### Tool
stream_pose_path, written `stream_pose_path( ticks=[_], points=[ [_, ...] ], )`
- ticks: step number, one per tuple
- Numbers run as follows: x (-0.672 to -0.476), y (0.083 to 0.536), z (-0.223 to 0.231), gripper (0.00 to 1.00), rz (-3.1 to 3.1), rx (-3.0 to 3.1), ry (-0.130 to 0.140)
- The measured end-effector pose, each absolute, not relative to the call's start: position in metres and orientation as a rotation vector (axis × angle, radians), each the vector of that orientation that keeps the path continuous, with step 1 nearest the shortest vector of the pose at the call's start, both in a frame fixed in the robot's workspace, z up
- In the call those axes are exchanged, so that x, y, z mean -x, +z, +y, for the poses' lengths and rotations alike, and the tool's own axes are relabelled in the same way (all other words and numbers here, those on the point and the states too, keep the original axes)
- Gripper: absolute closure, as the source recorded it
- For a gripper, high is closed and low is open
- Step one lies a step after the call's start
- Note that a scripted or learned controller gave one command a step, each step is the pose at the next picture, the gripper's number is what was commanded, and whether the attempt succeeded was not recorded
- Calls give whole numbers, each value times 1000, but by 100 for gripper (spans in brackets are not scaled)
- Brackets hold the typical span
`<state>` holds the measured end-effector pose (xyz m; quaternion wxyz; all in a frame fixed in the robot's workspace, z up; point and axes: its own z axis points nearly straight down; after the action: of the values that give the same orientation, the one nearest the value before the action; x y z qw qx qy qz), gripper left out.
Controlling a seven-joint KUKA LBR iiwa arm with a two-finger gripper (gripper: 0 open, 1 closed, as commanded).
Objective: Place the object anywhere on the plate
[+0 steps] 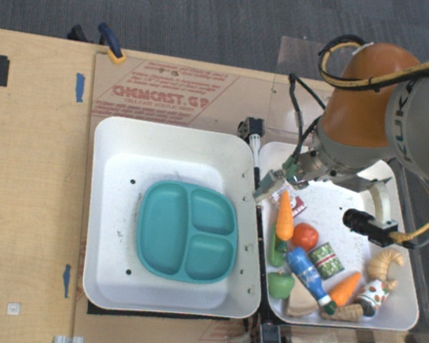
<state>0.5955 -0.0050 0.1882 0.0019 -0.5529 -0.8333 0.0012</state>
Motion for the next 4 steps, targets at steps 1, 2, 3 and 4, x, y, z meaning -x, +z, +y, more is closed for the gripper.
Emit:
stream_pose_path(
  ticks=[1,2,3,4],
  points=[
    [-595,188,-5,0,-2615,1735,4],
    [-595,188,-5,0,-2615,1735,4],
    [-595,188,-5,0,-2615,1735,4],
    [-595,188,-5,0,-2615,1735,4]
  ],
)
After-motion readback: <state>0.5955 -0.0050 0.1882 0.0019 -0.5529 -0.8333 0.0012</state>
